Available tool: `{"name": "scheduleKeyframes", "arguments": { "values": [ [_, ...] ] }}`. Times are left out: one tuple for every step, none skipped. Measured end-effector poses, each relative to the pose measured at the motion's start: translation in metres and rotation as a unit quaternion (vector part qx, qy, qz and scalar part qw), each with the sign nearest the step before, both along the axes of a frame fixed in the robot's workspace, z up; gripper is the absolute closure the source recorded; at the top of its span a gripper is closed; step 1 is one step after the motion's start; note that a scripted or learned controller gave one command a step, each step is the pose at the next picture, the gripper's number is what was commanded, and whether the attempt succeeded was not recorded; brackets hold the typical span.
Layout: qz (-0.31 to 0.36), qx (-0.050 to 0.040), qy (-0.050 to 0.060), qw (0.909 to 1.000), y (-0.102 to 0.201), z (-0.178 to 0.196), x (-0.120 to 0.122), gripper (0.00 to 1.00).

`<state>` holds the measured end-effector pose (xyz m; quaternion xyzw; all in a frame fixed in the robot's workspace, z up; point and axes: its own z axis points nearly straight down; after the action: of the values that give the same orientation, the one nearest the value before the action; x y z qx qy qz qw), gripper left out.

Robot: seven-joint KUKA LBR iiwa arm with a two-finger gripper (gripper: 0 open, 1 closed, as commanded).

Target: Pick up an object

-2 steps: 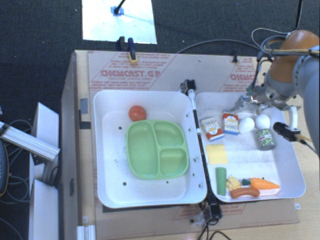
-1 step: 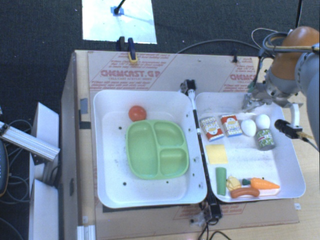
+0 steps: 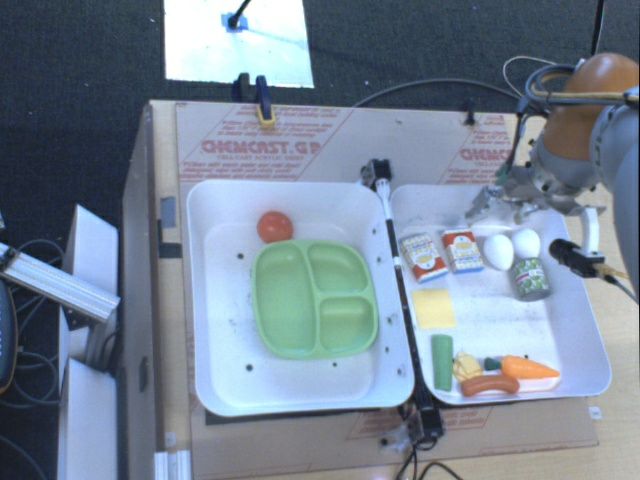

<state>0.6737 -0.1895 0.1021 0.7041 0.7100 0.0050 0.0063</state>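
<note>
White eggs (image 3: pixel 510 247) just below the end effector (image 3: pixel 500 200).

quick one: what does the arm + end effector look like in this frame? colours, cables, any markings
Grey arm entering from the right, with a rounded orange band above the wrist. Thin cables loop around the band. The end effector is a grey metallic assembly with thin struts over the right bin; a short black cylindrical part with a white curved piece sticks out beside it. No markings legible.

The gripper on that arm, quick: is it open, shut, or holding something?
Gripper: cannot be told; it sits above the back of the right bin, with no object seen in it.
</note>
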Motion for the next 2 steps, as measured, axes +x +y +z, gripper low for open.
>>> {"name": "scheduleKeyframes", "arguments": {
  "values": [
    [-0.003, 0.0021, 0.008, 1.0, -0.016, -0.016, -0.004, 0.0],
    [-0.001, -0.0001, 0.004, 1.0, -0.016, -0.004, -0.003, 1.0]
  ]
}}
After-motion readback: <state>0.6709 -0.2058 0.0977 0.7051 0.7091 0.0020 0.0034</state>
